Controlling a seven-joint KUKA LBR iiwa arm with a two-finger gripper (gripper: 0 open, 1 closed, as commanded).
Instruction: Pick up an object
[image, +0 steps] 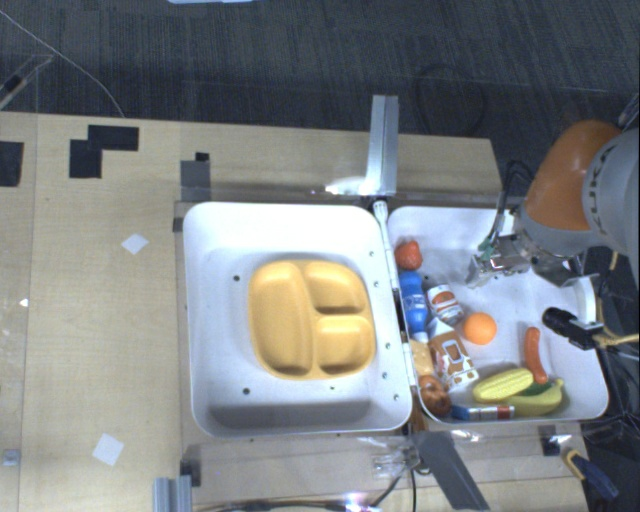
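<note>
- The gripper (497, 262) hangs over the right bin (590, 400), near its far wall; whether its jaws are open or clenched, I cannot tell.
- An orange (481, 328) lies just below, beside a small can (443, 303).
- The left bin (210, 300) holds 1 yellow divided tray (310, 317).

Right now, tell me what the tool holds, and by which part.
Nothing visible. The tool hangs over a bare patch of the right bin, apart from the orange ball.
</note>
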